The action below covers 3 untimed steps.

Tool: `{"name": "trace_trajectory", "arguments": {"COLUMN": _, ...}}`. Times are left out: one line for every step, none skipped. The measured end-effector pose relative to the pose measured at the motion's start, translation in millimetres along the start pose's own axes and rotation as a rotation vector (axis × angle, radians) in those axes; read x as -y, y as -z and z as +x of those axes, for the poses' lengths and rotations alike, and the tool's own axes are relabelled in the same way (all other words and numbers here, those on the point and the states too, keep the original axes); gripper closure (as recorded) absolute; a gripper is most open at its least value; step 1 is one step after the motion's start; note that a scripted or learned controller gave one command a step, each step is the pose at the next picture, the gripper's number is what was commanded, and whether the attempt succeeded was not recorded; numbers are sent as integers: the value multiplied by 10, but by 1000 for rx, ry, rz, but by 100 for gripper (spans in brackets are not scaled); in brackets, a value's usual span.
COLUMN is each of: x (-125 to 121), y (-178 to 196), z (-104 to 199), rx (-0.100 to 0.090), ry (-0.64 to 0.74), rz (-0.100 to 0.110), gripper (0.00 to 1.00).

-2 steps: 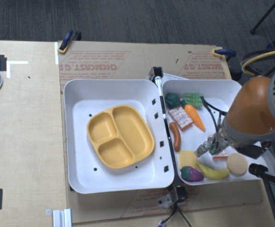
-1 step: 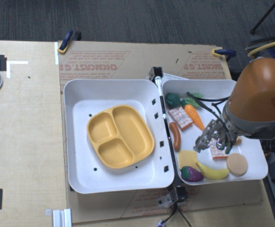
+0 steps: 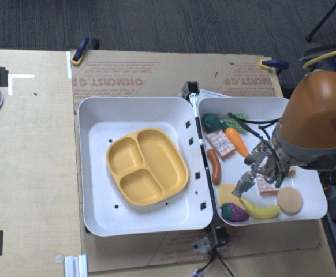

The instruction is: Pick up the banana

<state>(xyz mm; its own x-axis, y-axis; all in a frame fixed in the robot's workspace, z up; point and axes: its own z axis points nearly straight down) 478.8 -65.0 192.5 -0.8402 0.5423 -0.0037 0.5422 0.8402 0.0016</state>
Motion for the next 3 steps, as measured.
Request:
{"name": "trace_trajectory", "arguments": {"x": -540, "y": 0, "z": 350, "rx": -2, "ry": 554, "rz": -1, "gripper": 0}}
{"name": "trace_trajectory", "arguments": {"x": -231, "y": -1, "z": 153, "rx": -1, "ry": 844, "rz": -1, "gripper": 0}}
{"name": "trace_trajectory", "arguments": {"x": -706, "y": -3, "z": 269, "rx": -1, "ry": 1197, "rz": -2, "gripper": 0}}
